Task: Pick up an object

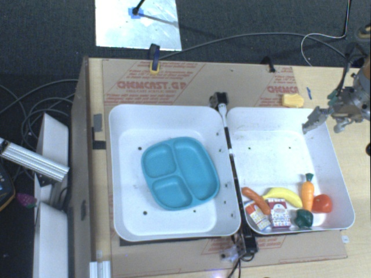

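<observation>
Bins first: two shallow white ones sit side by side on my counter (pixel 191 77), which is covered with a brown printed sheet. My left bin (pixel 130 132) holds a light blue plate (pixel 180 171), smooth plastic with rounded corners and three compartments, lying at a slant near the middle. My right bin (pixel 324 155) has its load crowded along the near edge: a yellow banana (pixel 284 195), curved and glossy, an orange carrot (pixel 308 192) standing on end with a green top, a red tomato (pixel 322 202) just beside it, a dark green pepper (pixel 304 218), a long orange-red sausage (pixel 256 199) lying at an angle, and a small red and white box (pixel 279 214) with print on it. These toys touch or nearly touch one another, all well apart from me. A yellow block (pixel 293 101) rests on the counter beyond the right bin. My claw (pixel 320 122) hangs over the far right corner of the right bin, grey metal, reaching in from the edge; I cannot tell how my claw is set, and nothing shows in it.
</observation>
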Available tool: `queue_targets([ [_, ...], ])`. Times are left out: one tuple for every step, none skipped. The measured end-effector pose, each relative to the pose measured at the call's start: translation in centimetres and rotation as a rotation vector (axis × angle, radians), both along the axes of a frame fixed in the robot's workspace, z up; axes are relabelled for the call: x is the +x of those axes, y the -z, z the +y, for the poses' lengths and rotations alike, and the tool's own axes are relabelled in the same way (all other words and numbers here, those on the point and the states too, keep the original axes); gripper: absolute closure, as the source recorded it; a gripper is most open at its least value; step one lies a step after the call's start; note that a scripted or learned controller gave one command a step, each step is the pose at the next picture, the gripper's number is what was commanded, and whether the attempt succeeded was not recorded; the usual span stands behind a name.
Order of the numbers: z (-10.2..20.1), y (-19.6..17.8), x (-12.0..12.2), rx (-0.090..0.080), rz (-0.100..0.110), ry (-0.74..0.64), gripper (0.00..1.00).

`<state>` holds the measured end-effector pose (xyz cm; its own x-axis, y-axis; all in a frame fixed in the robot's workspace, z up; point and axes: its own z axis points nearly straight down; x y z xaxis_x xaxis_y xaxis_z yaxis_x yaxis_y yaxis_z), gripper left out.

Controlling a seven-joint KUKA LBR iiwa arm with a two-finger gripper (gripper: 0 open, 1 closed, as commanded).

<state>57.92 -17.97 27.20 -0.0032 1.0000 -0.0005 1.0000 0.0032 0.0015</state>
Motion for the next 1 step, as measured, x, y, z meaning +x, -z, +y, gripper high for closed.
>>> queue_targets([
  [2.60, 9.60, 2.93, 0.001, 0.002, -0.001, 0.00],
])
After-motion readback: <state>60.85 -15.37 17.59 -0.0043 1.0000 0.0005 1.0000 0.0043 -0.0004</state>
